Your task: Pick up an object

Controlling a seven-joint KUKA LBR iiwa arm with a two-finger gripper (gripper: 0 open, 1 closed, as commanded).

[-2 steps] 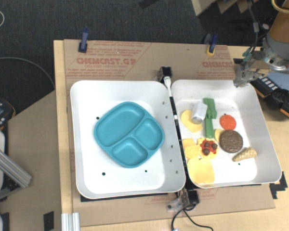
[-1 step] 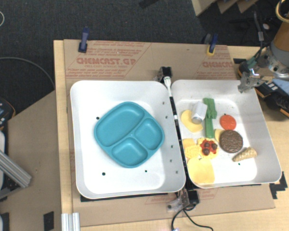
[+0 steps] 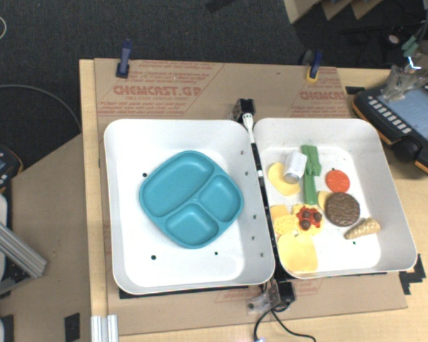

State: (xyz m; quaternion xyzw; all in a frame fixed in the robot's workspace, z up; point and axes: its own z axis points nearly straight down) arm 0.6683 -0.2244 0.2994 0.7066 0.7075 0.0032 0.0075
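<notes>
Left shallow white bin (image 3: 121,212): teal three-compartment plastic plate (image 3: 190,199), lying flat. Right shallow white bin (image 3: 385,191): toy food clustered left of centre — green stalk (image 3: 312,171), silver can (image 3: 295,165), red tomato (image 3: 337,180), brown round patty (image 3: 342,209), yellow cheese slices (image 3: 298,251), cone (image 3: 363,227). Jaws state: cannot tell.

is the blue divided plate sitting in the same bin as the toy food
No, the blue divided plastic plate lies in the left white bin; the toy food pieces fill the right white bin.
</notes>
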